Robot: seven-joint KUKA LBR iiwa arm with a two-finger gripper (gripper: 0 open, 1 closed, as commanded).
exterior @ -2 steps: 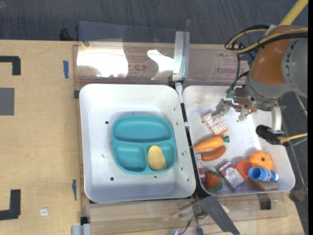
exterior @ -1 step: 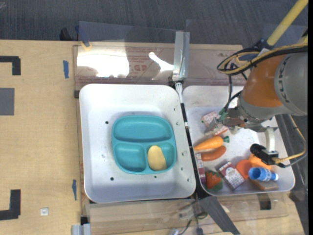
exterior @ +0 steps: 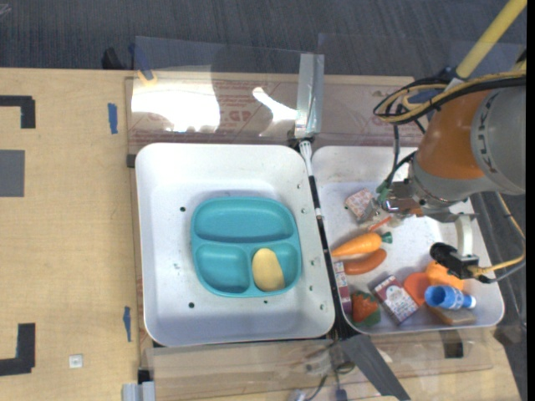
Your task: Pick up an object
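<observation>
Left bin (exterior: 159, 224): shallow, white, bearing a teal divided tray (exterior: 246, 245) near its middle.
Tray contents: yellow potato-like piece (exterior: 267, 269) in the lower right compartment, lying against the tray's lower rim.
Right bin (exterior: 493, 312): white, holding a cluster of small toy foods, mostly toward its lower half.
Carrot (exterior: 359, 244): orange, green top pointing right, lying roughly level near the bin's middle.
Red-orange piece (exterior: 365, 262): elongated, just below the carrot, touching or nearly so.
Small box (exterior: 359, 203): pale, speckled, tilted, above the carrot and just left of the gripper.
Red item with green (exterior: 364, 307): at the lower left of the bin, beside the dividing wall.
Printed carton (exterior: 395, 297): purple-red, tilted, just right of the red item.
Orange cup-like piece (exterior: 418, 287): beside the carton.
Blue bottle (exterior: 448, 298): lying on its side near the bin's lower right rim.
Arm (exterior: 468, 144): grey with orange band, reaching in from the right over the upper part of the right bin.
Gripper (exterior: 393, 203): low over the bin, between the small box and the carrot's green top.
Finger state: cannot tell; nothing seen held.
</observation>
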